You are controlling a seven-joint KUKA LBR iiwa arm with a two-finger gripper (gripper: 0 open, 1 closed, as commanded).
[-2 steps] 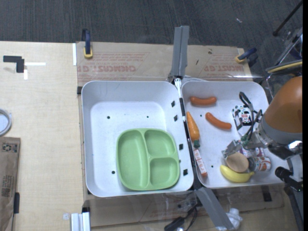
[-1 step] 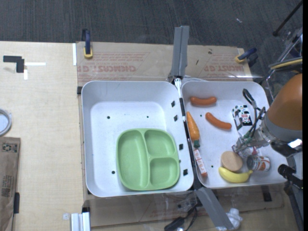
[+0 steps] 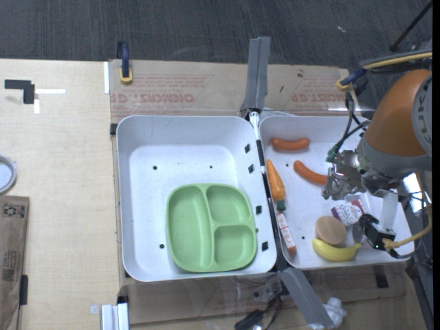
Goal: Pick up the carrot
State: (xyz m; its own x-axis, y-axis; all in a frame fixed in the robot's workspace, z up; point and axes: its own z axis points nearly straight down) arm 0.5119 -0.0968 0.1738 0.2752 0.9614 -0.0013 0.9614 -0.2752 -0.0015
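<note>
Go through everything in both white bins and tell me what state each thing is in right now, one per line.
Orange carrot: lying against the right bin's left wall, not held.
Two orange-red sausages: lying flat, apart.
Yellow banana: lying at the near edge.
Round tan bun: resting against the banana.
Green divided plate: flat in the left bin.
Gripper: above the right bin, away from the carrot.

Carrot [image 3: 276,180] against right bin's [image 3: 302,261] left wall, end effector [image 3: 337,188] nearby.

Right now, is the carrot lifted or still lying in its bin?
Still lying in the right bin: the carrot rests flat along the left wall, apart from the gripper, which sits further right.
</note>
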